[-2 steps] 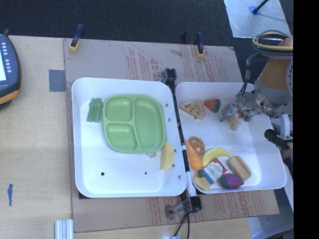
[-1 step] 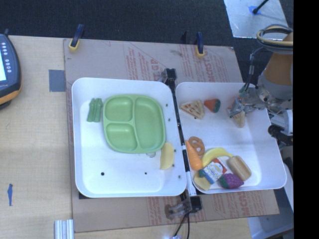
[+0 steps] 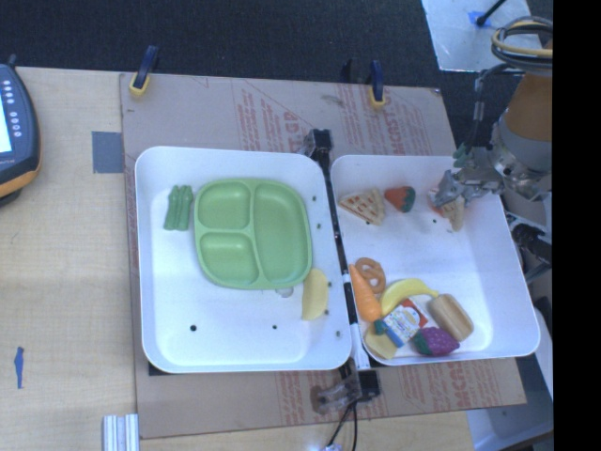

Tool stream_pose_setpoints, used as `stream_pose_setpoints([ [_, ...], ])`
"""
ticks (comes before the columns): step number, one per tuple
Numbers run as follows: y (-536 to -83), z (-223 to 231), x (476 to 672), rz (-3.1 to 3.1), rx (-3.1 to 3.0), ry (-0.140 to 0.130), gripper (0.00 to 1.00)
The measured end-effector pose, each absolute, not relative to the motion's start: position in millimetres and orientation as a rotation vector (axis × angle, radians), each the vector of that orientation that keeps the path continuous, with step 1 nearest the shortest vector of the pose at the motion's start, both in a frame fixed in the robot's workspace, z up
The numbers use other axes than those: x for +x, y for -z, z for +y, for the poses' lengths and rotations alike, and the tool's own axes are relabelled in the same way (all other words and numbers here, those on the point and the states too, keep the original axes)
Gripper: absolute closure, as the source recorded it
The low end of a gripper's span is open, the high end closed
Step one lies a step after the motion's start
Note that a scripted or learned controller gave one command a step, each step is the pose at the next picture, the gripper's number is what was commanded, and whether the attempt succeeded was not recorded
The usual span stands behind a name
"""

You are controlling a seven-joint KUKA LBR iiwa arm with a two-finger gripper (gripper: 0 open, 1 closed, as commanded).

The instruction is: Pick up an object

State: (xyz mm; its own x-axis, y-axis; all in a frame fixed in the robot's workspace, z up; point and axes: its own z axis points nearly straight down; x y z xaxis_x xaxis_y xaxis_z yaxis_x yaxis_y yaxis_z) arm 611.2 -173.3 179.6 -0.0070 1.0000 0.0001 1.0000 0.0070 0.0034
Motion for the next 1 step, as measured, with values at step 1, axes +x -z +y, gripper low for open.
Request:
stream_pose_setpoints([
  [1, -226.3, -55.3, 617.1, 2.238, 2.206, -0.006, 1.0],
])
